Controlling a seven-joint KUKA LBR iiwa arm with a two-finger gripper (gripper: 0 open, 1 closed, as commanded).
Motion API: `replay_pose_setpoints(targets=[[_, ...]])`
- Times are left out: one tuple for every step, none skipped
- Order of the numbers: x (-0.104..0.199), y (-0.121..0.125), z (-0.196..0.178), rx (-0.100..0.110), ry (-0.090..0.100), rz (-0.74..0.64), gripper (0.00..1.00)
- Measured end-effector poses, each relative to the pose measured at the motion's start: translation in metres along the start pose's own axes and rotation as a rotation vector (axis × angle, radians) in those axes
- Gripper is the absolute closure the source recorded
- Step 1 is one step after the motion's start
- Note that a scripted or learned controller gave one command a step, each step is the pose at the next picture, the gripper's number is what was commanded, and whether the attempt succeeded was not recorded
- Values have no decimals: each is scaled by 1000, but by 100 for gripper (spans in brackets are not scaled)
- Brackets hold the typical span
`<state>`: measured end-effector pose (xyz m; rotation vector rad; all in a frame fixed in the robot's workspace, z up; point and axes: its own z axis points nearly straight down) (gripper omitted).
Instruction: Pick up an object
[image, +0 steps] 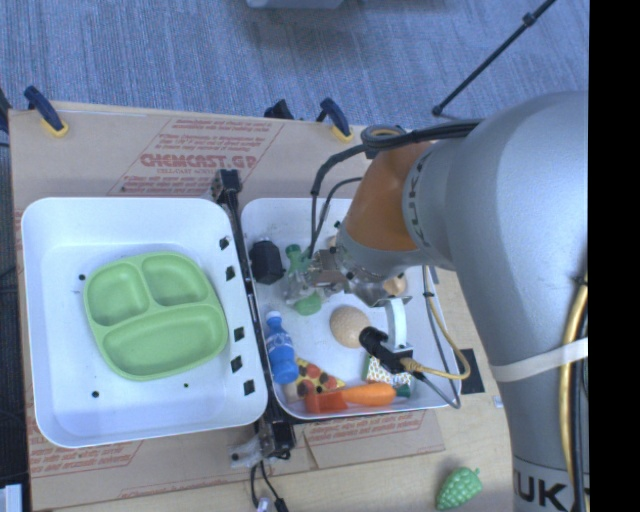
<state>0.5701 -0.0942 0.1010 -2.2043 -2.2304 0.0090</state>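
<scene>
My gripper (303, 280) is low inside the right bin (300, 212), near its left-middle, under the orange-banded wrist (385, 205). A small green object (309, 301) lies right at the gripper's tip, and another bit of green (294, 257) shows just above it; I cannot tell whether either is held. Around it lie a black round object (266, 262), a blue bottle (280, 349), a tan egg-shaped object (348, 325), an orange carrot (366, 394) and a small multicoloured toy (315, 379).
The left bin (60, 225) holds a green divided plate (153, 315). A green grape bunch (458, 488) lies on the bench outside the bins at the front right. The arm's grey body covers the right bin's far right side.
</scene>
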Motion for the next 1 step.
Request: replay_pose_setpoints(targets=[[67, -46, -146, -7, 1, 5, 100]])
